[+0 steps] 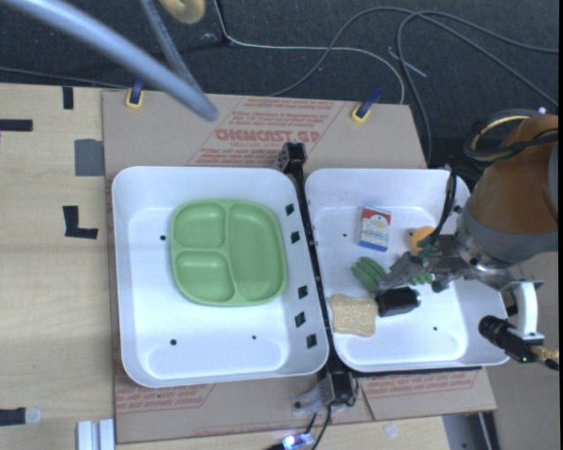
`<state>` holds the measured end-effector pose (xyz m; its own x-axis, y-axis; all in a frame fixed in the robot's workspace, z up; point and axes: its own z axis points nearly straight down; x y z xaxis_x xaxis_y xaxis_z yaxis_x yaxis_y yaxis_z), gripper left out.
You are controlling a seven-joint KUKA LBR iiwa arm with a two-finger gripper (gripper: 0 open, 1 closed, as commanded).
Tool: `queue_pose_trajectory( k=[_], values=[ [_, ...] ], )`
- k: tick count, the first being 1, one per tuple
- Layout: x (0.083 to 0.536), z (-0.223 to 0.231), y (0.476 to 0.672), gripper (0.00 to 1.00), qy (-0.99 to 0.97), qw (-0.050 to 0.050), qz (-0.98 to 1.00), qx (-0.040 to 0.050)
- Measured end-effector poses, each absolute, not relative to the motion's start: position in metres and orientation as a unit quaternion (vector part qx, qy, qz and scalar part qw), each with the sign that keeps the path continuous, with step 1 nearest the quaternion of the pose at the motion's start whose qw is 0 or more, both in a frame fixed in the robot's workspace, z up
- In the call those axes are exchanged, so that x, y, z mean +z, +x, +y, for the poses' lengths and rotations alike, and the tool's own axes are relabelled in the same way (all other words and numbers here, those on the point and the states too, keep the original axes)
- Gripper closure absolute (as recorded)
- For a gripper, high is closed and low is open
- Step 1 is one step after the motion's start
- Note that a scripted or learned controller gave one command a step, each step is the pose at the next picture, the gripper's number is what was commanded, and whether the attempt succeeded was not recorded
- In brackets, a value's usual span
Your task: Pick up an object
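White plastic forms both bins on the worktop (pixel 38 251), and the jaws (pixel 399 298) hang low inside the right bin (pixel 450 345), near its middle. Whether they are apart or together I cannot tell, since dark gripper parts blur into one mass there.

Nearest the camera, just left of and below the jaws, lies a tan sponge (pixel 353 315). Its long axis runs roughly left to right, and its right end almost touches the black tip of the jaws.

Just above-left of the jaws sits a green pickle-like piece (pixel 368 272), its long axis on a slant from upper left to lower right, the lower end pointing toward the jaws. It lies close beside them; contact cannot be made out.

Farther on, above the jaws, a small white carton (pixel 375 229) with a red and blue face lies with its long axis running away from the camera. To the jaws' upper right, a small orange-yellow object (pixel 422 236) sits against the arm (pixel 511 204).

Well left of the jaws, in the other bin (pixel 136 270), rests a green divided plate (pixel 229 251).
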<state>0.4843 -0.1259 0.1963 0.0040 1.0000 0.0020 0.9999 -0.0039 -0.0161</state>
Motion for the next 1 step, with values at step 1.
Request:
queue_pose_trajectory(
  k=[1],
  values=[
    [0.2030,-0.1254,0.4875,0.00,-0.707,0.001,-0.707,0.0008]
  ],
)
